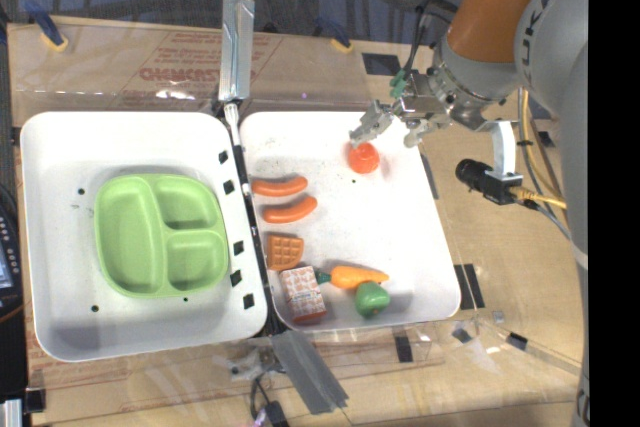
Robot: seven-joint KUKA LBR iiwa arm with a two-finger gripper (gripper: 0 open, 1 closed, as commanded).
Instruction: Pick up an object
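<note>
My gripper (pixel 393 129) hangs over the back right part of the right bin (pixel 400 225), fingers spread open and nothing between them. A small red-orange round object (pixel 363 157) lies on the bin floor just in front of the left fingertip (pixel 368 125), apart from it. Further forward in the same bin lie two orange sausages (pixel 279 185) (pixel 289 208), a brown waffle (pixel 284 249), a small printed carton (pixel 301 294), a carrot (pixel 352 276) and a green pepper (pixel 371 298).
The left bin (pixel 40 145) holds a green divided plate (pixel 160 235). A metal divider (pixel 236 45) stands between the bins at the back. A black cable fitting (pixel 485 177) juts beside the right bin's right wall.
</note>
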